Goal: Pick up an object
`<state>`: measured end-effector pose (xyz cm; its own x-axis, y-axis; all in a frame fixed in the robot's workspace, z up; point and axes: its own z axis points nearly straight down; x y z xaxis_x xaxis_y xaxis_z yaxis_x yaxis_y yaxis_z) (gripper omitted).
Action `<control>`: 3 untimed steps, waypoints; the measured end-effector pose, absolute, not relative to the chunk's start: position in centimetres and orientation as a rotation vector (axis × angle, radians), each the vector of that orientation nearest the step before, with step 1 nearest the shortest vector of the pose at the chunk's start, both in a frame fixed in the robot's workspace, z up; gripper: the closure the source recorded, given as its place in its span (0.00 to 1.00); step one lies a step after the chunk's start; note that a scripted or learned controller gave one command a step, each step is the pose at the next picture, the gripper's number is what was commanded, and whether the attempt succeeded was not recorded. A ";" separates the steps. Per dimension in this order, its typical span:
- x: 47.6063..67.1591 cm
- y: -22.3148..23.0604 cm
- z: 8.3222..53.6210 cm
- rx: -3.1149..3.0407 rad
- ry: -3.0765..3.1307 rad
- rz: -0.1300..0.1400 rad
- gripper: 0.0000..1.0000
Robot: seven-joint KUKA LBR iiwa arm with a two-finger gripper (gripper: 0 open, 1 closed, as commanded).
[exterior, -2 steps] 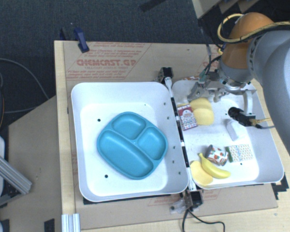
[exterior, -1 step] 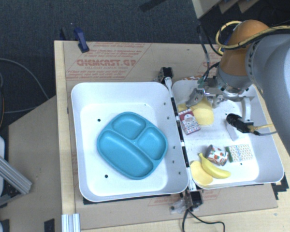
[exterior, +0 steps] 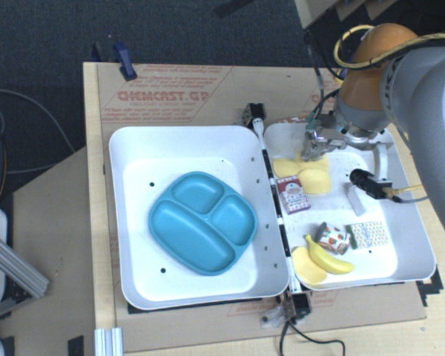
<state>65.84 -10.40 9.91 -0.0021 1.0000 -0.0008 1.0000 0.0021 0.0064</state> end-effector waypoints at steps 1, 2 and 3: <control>65.8 -10.4 9.9 2.216 2.220 0.005 0.00; 66.7 -9.4 8.6 2.217 2.219 0.002 0.00; 59.6 -9.2 8.4 2.222 2.221 0.000 0.00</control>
<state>59.64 -9.22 8.45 0.0007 1.0000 0.0001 1.0000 -0.0007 -0.0002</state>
